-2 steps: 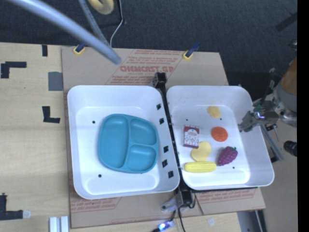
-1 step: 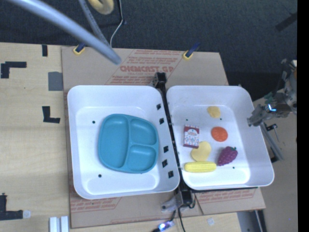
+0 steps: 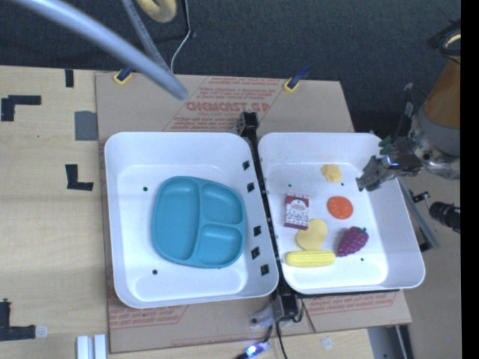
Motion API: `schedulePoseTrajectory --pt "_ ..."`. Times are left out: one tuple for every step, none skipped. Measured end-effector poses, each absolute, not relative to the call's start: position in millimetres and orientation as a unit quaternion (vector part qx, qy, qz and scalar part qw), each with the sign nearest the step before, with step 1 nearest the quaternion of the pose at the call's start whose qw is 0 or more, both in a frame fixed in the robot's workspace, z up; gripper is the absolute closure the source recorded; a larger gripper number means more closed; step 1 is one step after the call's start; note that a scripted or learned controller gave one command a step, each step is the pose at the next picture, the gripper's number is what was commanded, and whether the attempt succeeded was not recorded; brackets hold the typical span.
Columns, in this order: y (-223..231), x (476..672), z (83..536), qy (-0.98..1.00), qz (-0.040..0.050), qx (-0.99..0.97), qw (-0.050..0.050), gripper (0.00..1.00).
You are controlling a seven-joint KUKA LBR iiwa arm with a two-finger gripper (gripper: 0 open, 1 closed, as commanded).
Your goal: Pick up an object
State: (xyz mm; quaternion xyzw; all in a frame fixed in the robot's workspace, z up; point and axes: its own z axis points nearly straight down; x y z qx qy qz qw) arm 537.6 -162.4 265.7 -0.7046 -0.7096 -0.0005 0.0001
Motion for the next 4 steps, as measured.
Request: schedulePoseTrajectory --pt "-102.7 547.1 252.4 -0.709 0.0003 -0.705 0.001 1.0" --pt "-59.7 558.5 242.2 -0.709 0.0009 -0.705 0.001 1.0" --pt "-9.9 570.6 228.6 -0.708 0.0012 -0.706 0.001 1.0" --pt "53.6 580.2 223.5 -0.71 0.0003 -0.704 0.001 1.0"
